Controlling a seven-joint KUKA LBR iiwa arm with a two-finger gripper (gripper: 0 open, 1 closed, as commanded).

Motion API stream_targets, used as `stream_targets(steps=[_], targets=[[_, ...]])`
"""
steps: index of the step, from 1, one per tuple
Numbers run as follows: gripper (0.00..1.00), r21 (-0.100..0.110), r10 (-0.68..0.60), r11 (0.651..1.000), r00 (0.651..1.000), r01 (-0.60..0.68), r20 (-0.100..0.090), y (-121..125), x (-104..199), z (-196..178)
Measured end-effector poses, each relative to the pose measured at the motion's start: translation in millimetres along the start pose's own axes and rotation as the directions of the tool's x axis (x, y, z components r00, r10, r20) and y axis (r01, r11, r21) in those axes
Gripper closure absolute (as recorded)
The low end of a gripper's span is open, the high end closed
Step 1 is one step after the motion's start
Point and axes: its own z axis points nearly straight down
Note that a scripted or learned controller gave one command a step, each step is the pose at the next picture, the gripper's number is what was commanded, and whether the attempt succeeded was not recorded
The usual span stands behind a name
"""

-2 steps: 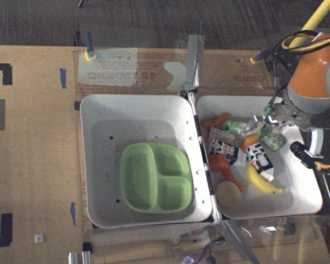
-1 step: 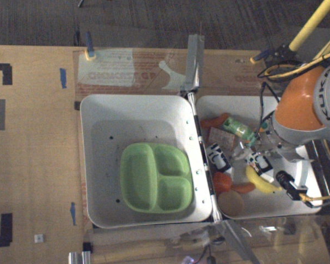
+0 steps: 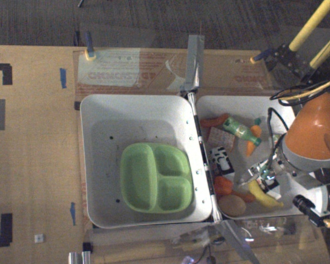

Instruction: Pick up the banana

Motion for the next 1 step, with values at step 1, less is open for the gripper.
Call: stream_targets(steps=[1], targets=[[1.00,-0.006,0.004,1.000,1.000,-0.004,0.008,1.4,-3.5,-11.3]])
